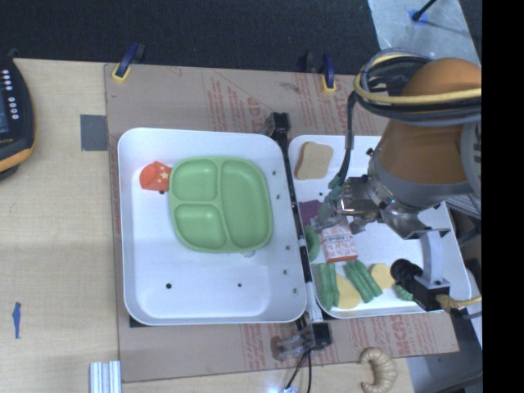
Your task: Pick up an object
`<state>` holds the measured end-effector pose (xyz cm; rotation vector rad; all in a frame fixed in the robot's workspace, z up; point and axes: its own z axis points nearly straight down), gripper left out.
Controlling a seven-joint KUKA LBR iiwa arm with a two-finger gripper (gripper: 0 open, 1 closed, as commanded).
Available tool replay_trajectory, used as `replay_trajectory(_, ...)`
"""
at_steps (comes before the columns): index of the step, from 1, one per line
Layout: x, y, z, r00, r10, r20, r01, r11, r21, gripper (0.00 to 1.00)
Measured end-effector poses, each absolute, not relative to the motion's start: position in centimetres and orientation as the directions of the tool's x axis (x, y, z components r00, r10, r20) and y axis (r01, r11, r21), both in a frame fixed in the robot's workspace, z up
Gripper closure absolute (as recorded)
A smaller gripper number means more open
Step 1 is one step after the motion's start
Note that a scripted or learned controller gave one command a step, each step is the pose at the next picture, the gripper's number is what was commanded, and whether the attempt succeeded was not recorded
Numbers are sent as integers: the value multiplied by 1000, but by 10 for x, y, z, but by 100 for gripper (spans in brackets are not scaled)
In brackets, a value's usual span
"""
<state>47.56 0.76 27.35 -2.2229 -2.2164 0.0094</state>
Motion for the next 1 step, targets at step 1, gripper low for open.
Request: replay_trajectory(1,560,76,236,-12,1000,-1,1000,12,0,100)
